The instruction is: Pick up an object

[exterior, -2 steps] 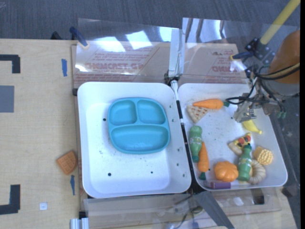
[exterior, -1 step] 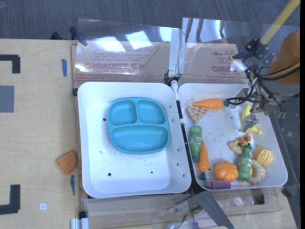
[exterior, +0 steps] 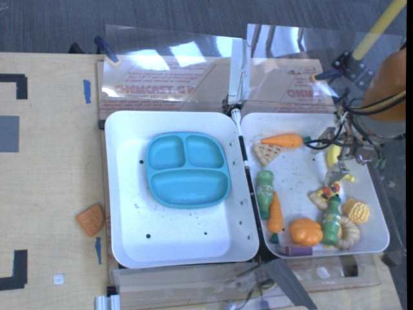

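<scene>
The left bin (exterior: 122,237), a shallow white plastic tub, sits nearest, its floor speckled. Inside it lies a glossy blue plate (exterior: 188,170) with 3 compartments. The right bin (exterior: 377,228) beside it holds the toy food: an orange pumpkin (exterior: 305,231), a tapered carrot (exterior: 282,141), a green bottle (exterior: 264,190). The gripper (exterior: 342,152) hangs at that bin's far right corner amid cables; its state cannot be told. This looks like the approach step: next it must descend over 1 piece.

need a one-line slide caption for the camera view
Arm's gripper hovers over the right bin of toy food, near a carrot; the left bin holds a blue divided plate.
</scene>
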You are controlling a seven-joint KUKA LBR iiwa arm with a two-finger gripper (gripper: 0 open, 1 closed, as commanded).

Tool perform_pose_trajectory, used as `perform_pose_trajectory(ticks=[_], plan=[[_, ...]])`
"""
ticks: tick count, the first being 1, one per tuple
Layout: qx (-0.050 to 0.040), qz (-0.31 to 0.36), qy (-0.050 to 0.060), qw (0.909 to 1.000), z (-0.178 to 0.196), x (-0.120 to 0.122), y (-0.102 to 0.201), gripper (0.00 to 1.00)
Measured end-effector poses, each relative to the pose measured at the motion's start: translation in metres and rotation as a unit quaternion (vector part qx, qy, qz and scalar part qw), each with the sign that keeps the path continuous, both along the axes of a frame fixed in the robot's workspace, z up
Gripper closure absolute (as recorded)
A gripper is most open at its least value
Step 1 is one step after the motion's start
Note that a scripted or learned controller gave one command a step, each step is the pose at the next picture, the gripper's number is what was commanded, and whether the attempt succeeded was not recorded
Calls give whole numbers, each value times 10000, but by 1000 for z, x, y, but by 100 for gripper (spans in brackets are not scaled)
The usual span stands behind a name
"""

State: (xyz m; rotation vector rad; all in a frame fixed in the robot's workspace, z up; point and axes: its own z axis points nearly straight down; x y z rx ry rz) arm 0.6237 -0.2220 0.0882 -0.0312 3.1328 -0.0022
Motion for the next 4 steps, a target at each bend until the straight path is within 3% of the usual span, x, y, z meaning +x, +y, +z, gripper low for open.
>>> perform_pose_trajectory(ticks=[1, 2, 3, 4], plan=[[-25, 9, -81, 10000, 16, 5, 0, 100], [-21, 9, -70, 10000, 15, 4, 1, 0], [5, -599, -10, 9982, 0, 6, -1, 0], [-14, -595, -88, 9982, 15, 10, -2, 100]])
